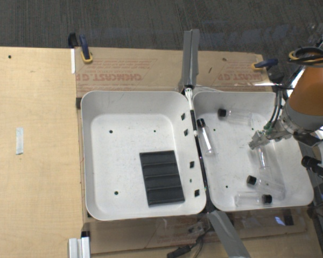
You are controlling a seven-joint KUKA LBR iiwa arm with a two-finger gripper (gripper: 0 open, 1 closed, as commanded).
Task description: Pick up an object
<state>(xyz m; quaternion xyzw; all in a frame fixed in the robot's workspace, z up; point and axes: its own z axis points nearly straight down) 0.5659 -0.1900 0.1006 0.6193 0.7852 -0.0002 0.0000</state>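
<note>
The arm (311,98) is grey, with a broad, rounded orange band above the wrist. A yellow-and-black cable loops over its upper side, and thin dark cables run down along the wrist beside a small green part. The pincer (260,141) is pale grey metal, small and angular, with a narrow tip. Black fittings sit on the body below the band

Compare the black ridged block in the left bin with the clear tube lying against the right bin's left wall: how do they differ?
The black ridged block is opaque, dark, wide and flat; the clear tube is see-through and slender, with a small black cap at its upper end. The block lies out on the left bin's floor, while the tube hugs the right bin's wall. Both lie flat, running roughly top to bottom in the view.
</note>
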